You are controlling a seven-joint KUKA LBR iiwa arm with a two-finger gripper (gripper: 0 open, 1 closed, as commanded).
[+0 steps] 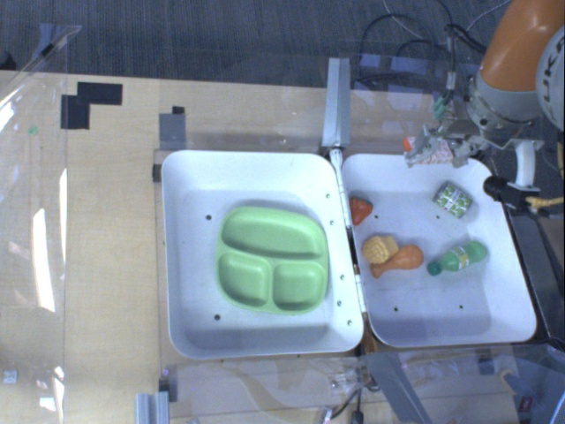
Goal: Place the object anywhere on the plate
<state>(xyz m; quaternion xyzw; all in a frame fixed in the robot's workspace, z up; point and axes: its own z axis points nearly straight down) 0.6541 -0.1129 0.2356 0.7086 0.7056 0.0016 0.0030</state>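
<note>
A light green plate (269, 259) with three compartments lies in the left bin (190, 237). The right bin (494, 316) holds a red-orange piece (360, 208) by its left wall, a yellow corn cob (379, 249) touching an orange drumstick-shaped toy (404, 259), a green bottle (457, 258) on its side, and a small green-and-white can (453, 200). My gripper (439, 148) hangs over the back edge of the right bin, behind the can and apart from all the objects. Nothing is seen in its grasp.
A metal divider post (335, 104) stands between the bins at the back. Black cables (406, 42) loop behind the right bin. A clear panel (35, 193) covers the bench's left side.
</note>
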